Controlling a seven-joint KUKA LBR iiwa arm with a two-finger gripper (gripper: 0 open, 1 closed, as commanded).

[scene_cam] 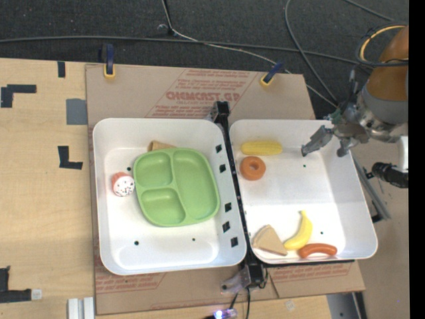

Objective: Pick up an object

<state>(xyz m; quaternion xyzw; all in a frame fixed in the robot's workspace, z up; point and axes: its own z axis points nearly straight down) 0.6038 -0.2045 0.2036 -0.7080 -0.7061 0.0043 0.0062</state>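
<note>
Cardboard-covered bench carrying two white bins, with the gripper [327,140] hanging spread and holding nothing at the right bin's [345,201] far right corner.

From the overhead camera, the nearest pickable thing, a yellow corn cob [261,147], is lying to the gripper's left, long axis running left to right, with an orange ring [252,167] sitting just near of it. Along the right bin's near edge a banana [300,230] is curving beside a bread slice [267,240] and a red sausage [317,250]. The left bin [109,244] is holding a green divided tray [176,185], a small round white toy [123,185] just left of it, and a tan piece [159,146] peeking from behind.
</note>
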